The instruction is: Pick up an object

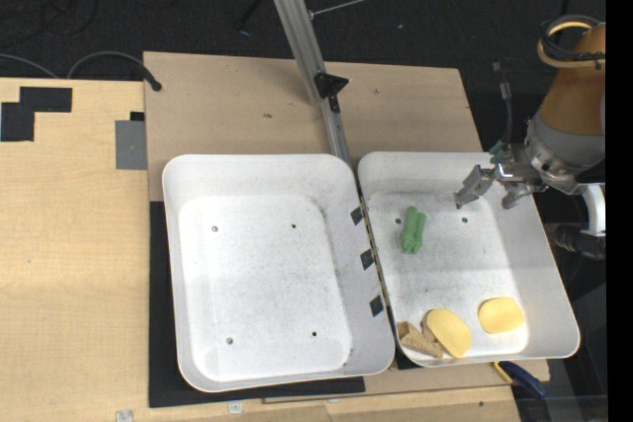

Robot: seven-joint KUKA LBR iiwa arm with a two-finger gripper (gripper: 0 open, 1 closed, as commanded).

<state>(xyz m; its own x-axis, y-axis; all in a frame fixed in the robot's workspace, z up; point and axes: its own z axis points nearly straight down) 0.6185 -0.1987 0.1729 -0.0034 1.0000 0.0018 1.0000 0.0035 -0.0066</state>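
Nearest to where I stand, along the front edge of the right-hand bin (554, 306), lie three things: a tan, woody-looking scrap (419, 340) at about seven o'clock in that bin, a yellow lump (449, 332) touching it, and a second yellow lump (500, 315) a little apart toward five o'clock. Farther back, near the middle of the same bin and closer to its left wall, a small green piece (412, 230) lies on its own, roughly end-on to me. The left-hand bin (259, 183) sits alongside, its rim meeting the right one at the black clips.

The gripper (492, 190) hangs over the back of the right bin at about one o'clock, its two fingers spread wide with nothing between them, and well apart from every item.

My guess is the arm is lining up for a descent, with nothing grasped yet. The green piece looks the best target: it is the closest item and has clear floor all round. To do it well, I would centre the spread fingers over its middle, turn the wrist so they close across its narrow width, and go right down before closing. The yellow lump beside the scrap looks riskier, since the fingers might catch both.
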